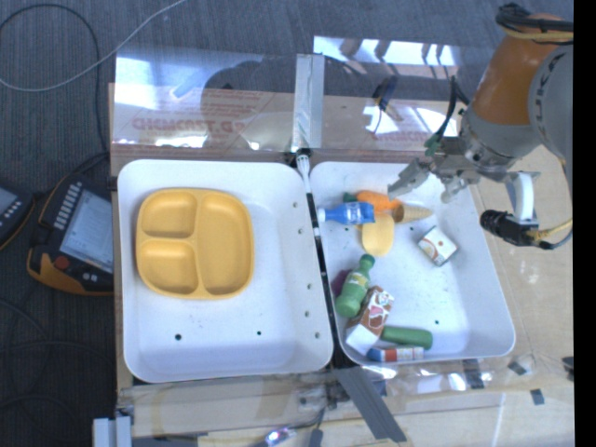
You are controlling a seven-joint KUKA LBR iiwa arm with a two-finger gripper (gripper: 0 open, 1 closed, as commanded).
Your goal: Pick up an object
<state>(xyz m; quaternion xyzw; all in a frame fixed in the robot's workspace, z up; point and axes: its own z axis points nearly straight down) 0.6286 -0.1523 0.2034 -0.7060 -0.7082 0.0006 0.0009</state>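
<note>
The right bin [494, 296] holds several small items: an orange piece [376, 198], a clear bottle with a blue label [346, 214], a pale yellow piece [378, 237], a cone [415, 213], a small white and red carton [436, 245], a green bottle [354, 289], a red and white packet [374, 310], a green cylinder [407, 337] and a red-blue-white tube [396, 353]. My gripper [428, 184] hangs over the bin's far edge, just beyond the cone and the orange piece. Its fingers are spread open with nothing between them.
In the left bin [279, 343] lies a yellow divided plate [196, 242]. A clear plastic wall [307, 101] stands behind both bins. A handheld pendant [70, 236] lies on the floor at the left. The arm's orange band [512, 82] is at the upper right.
</note>
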